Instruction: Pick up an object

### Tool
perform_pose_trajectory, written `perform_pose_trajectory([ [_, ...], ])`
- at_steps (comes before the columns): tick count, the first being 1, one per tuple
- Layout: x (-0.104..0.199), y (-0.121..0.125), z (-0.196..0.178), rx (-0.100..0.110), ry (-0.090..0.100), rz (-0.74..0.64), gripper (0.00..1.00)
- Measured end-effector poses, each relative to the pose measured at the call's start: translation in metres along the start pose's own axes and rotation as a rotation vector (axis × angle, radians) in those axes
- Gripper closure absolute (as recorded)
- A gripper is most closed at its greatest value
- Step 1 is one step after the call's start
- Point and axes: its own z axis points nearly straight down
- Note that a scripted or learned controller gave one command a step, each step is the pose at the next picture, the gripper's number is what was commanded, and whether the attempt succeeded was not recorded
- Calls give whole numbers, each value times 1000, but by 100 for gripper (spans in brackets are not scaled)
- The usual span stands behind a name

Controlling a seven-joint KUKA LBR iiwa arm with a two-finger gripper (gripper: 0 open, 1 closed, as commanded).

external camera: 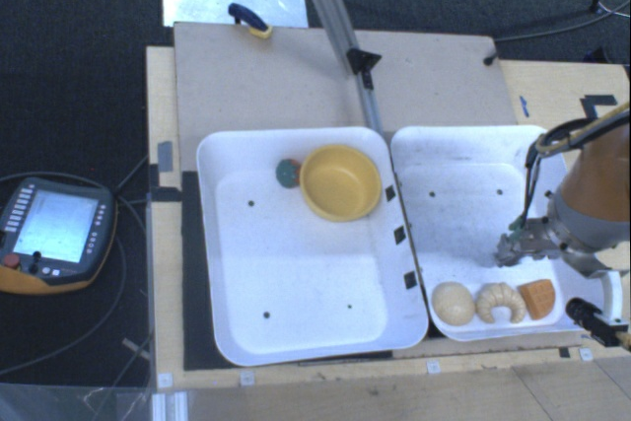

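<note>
In the right bin (463, 168), three food-like items lie in a row along the near wall: a pale round bun (453, 303), a curled croissant (500, 302) and an orange-brown wedge (538, 298). My gripper (515, 250) hangs just above and behind them, over the croissant and wedge, at the bin's right side. Nothing shows between its fingers. The left bin (296, 311) holds a yellow bowl (340, 182) at its far edge, with a small dark green ball (287, 174) touching the bowl's left side.
A slanted metal pole (335, 10) with a black clamp runs from the top down to the gap between the bins. A teach pendant (54, 232) lies on the floor at left. A blue-and-yellow clamp (248, 19) sits at the board's far edge.
</note>
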Motion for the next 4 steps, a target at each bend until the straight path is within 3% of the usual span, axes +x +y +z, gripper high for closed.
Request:
perform_pose_trajectory([
  [2,4,5,-105,-5,-1,-1,100],
  [3,4,5,-125,-1,0,-1,100],
  [4,48,4,-118,1,1,-4,100],
])
